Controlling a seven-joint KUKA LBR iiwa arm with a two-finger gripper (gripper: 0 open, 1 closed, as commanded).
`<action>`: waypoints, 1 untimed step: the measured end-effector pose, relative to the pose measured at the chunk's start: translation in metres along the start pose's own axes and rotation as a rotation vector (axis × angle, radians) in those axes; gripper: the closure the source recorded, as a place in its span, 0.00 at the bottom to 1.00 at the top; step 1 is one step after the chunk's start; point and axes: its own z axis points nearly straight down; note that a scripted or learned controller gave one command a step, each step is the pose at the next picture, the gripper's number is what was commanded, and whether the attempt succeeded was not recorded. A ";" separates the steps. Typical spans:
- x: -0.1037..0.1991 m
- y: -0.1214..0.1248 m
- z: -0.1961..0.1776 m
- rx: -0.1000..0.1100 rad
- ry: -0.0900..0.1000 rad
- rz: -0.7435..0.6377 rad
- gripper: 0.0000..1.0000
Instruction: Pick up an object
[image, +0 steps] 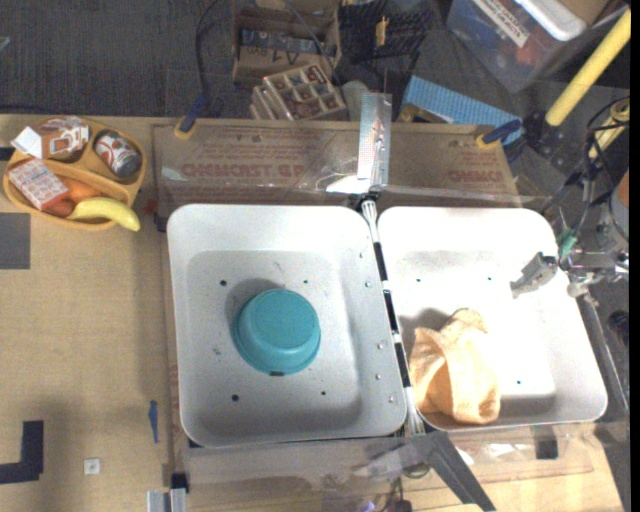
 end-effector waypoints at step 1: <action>0.073 0.021 0.087 0.000 0.000 -0.051 0.00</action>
